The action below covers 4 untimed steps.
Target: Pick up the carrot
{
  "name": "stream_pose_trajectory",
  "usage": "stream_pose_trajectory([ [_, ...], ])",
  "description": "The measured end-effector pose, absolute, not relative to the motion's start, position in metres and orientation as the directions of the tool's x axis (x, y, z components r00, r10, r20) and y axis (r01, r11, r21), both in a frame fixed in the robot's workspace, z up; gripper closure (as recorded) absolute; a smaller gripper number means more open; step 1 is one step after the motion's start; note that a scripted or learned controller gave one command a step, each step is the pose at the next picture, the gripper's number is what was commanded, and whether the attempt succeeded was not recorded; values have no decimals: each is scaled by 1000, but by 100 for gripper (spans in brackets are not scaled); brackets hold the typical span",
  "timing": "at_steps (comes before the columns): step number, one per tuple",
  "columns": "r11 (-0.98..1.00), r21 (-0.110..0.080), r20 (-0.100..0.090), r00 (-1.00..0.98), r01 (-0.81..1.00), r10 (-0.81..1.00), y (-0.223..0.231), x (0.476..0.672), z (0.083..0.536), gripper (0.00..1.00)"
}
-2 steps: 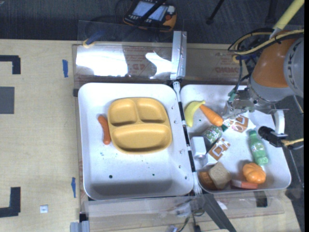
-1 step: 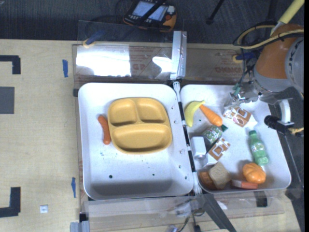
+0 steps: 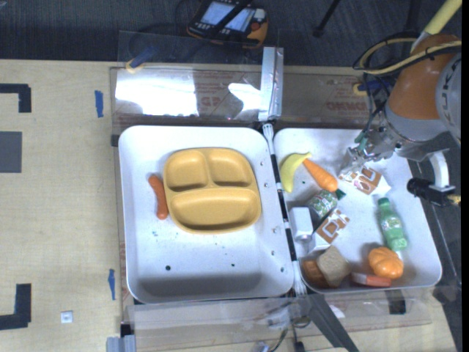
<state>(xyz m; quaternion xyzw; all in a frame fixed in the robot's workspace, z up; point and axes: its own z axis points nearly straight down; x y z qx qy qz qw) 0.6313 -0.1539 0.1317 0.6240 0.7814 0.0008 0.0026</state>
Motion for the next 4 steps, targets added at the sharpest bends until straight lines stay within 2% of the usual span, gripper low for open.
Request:
stream_pose_trajectory([
  [1,221,4,-3,-221,975,975,-154,631,132,0],
  [2,69,39,-21,-68,997,997,-121,645,108,0],
  [3,-269,52,-1,269,962,963,-103,632,109,0],
  [4,-346,50,13,346,937,938,-115,630,109,0],
])
